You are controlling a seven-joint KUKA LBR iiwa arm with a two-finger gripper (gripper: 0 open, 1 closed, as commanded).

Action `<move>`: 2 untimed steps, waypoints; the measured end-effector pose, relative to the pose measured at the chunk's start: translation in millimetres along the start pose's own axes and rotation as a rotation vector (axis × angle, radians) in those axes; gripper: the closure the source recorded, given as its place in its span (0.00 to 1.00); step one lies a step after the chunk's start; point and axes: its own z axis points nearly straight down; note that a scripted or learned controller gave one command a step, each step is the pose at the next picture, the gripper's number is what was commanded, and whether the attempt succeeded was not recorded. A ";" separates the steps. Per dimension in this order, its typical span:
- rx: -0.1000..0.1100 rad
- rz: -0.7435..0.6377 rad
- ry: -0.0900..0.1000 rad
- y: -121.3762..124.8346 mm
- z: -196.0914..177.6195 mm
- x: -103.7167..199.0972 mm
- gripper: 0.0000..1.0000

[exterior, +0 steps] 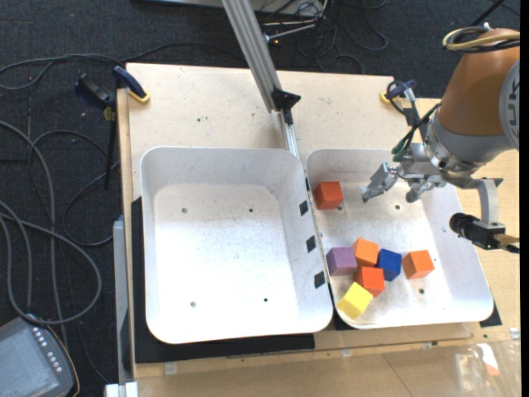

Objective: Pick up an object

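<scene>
Big grey-and-orange arm (479,98) reaching in from three o'clock, over the right bin (463,304). The left bin (223,238) sits alongside at nine o'clock. The gripper (395,185) hovers above the right bin's floor, fingers spread, nothing between them. An orange-red block (329,194) lies at its nine o'clock, near but apart. Down at six o'clock, a cluster: purple block (340,260), orange block (366,251), blue block (389,264), red block (371,280), yellow block (355,300). A lone orange cube (419,264) sits just right of them.
</scene>
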 end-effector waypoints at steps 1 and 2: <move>-0.001 0.001 0.000 8.8 54.6 -4.3 0.00; -0.001 0.001 0.000 8.3 99.3 -9.0 0.00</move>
